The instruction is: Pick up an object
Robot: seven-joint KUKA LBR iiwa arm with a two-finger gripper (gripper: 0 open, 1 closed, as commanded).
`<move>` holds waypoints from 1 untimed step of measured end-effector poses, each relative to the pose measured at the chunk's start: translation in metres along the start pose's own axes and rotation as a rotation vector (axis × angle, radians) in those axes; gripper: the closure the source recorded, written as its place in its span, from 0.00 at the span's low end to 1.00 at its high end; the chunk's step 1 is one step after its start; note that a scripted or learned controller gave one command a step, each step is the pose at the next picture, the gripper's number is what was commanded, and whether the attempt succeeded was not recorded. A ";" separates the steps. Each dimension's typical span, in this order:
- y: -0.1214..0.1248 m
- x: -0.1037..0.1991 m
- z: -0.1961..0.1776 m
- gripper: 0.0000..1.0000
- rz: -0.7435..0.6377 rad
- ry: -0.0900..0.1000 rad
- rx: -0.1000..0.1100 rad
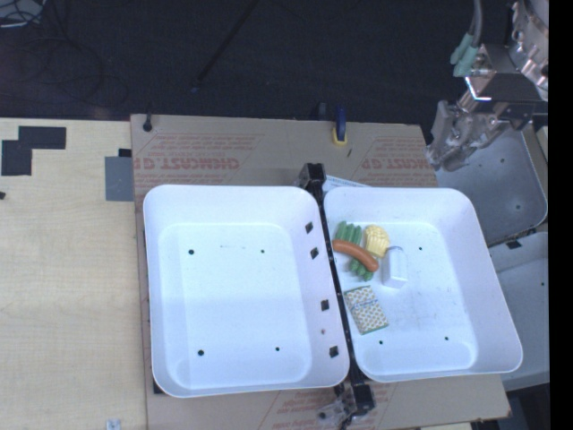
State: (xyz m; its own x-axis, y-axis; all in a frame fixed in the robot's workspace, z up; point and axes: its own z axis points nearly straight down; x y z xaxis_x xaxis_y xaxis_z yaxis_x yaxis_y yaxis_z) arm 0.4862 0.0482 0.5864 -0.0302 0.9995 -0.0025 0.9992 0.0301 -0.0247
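Objects (362,249) number four, all in the right bin (466,339)

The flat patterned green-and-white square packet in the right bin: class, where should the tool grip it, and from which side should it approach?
The flat patterned green-and-white square packet lies flat on the floor of the right white bin, apart from the toy vegetables, close to the dividing wall. Probably best to come straight down from above and pinch across two opposite edges, turned to match its slight tilt; its flatness leaves little to grip.
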 end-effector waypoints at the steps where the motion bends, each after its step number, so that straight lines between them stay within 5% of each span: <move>1: 0.000 0.001 -0.009 1.00 -0.004 0.000 0.004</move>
